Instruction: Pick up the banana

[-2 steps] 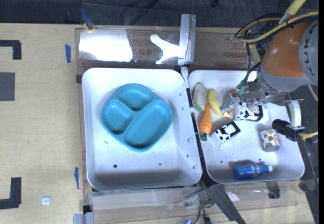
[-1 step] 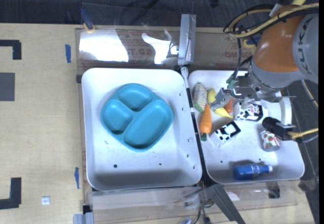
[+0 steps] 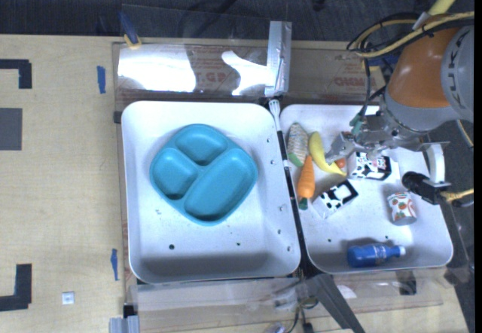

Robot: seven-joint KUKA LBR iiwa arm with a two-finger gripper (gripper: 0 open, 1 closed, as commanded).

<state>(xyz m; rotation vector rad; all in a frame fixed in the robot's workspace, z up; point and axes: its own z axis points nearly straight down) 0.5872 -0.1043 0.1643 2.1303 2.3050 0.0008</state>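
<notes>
Banana [image 3: 322, 155]: you are seeing it lying in the right bin [image 3: 422, 248], near that bin's upper left, curving from its upper end down toward the right.
Claw [image 3: 352, 145]: you are looking at it hanging over the right bin, just beside the banana's right side; the metal tip is sitting very near the fruit's lower end, and whether it is touching is not something you can tell.
Claw state: you are not getting a clear enough look to tell how far it is open, and nothing is showing between its parts.
Arm [image 3: 429, 83]: it is reaching in from the right, its orange band sitting above the claw.
Carrot [image 3: 306, 179]: it is lying just left of and below the banana, along the bin's left wall.
Blue bottle [image 3: 374, 252]: it is lying on its side near the bin's front edge, well apart from the banana.
Left bin [image 3: 143, 248]: it is carrying a blue divided plate [image 3: 203, 172].
Surface [image 3: 53, 173]: it is bearing both bins side by side.
</notes>
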